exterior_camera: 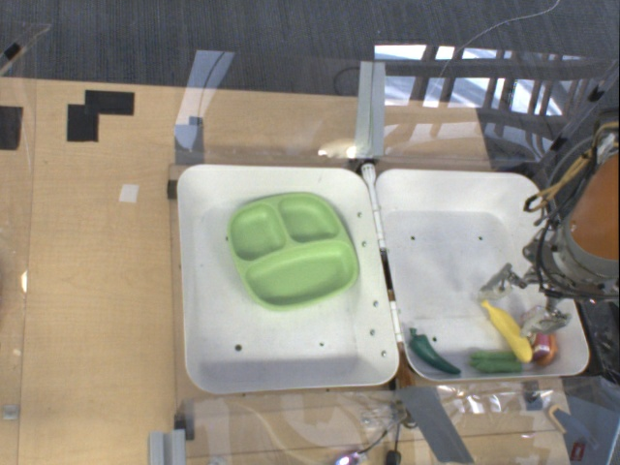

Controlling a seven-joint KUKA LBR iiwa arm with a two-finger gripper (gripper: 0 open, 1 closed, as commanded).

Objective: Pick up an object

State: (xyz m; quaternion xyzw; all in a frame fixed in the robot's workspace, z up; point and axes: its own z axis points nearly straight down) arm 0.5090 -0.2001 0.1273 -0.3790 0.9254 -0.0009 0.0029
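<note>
The right bin holds several small toy foods along its near edge. A yellow banana-like piece lies at a slant, with a small red piece beside its lower end. A green pod lies under the yellow piece, and a darker green pod sits near the bin's front left corner. My gripper hangs low over the right side of this bin, just above the yellow piece's upper end. Its two metal fingers stand apart, open, with nothing between them.
The left bin holds a light green divided plate near its middle. A metal divider runs between the bins. Cables and the arm's orange band crowd the right bin's right wall.
</note>
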